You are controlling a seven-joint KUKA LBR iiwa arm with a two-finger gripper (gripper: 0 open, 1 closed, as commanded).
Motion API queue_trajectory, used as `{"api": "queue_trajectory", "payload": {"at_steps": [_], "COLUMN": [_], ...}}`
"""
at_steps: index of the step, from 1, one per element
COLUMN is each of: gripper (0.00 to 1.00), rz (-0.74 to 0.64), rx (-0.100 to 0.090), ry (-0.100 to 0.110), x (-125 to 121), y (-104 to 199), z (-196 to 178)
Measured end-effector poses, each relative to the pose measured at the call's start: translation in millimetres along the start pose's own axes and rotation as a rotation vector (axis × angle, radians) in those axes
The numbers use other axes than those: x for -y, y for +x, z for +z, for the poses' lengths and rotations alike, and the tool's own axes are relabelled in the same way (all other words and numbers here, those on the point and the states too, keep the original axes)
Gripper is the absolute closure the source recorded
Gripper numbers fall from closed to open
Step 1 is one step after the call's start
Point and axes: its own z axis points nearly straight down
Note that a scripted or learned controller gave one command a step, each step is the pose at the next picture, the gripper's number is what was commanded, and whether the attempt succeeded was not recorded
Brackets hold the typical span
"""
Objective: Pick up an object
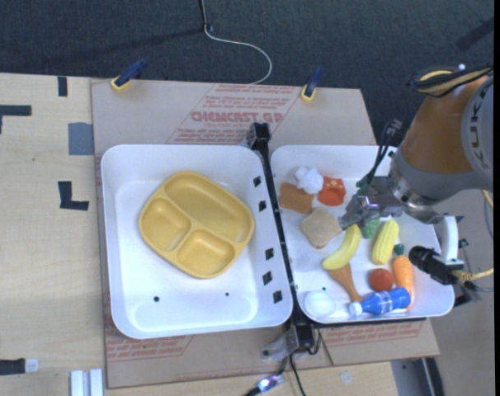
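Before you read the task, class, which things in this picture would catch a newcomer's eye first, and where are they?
The yellow three-compartment plastic plate lies alone in the left white bin. The right white bin is crowded with toy food: a yellow banana, an orange carrot, a yellow corn cob. The grey and orange arm's gripper hangs over them.

Arm [448,139]: fat rounded link, orange/amber band up top w/ a thin yellow-ish line near its upper rim; grey housing below, smooth, slightly shiny. Dark lettering on the grey shell at far right, cut off, can't read it. Black cable [380,157] runs down the arm's left side to the wrist. Gripper [361,213]: dark metal, small, blocky, w/ purplish-grey bits, detail blurry, poss. a mount plate. White bracket plus black cylindrical part w/ yellow wire sit below the wrist at right.
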Motion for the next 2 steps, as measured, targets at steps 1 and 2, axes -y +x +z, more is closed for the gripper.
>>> {"api": "queue_trajectory", "payload": {"at_steps": [1, 2], "gripper": [1.00, 1.00], "rz": [-0.001, -0.007], "rx": [-0.001, -0.002], "ry": [0.002, 0.006], "x": [-1, 10], "y": [1, 64], "z": [-26, -21]}}
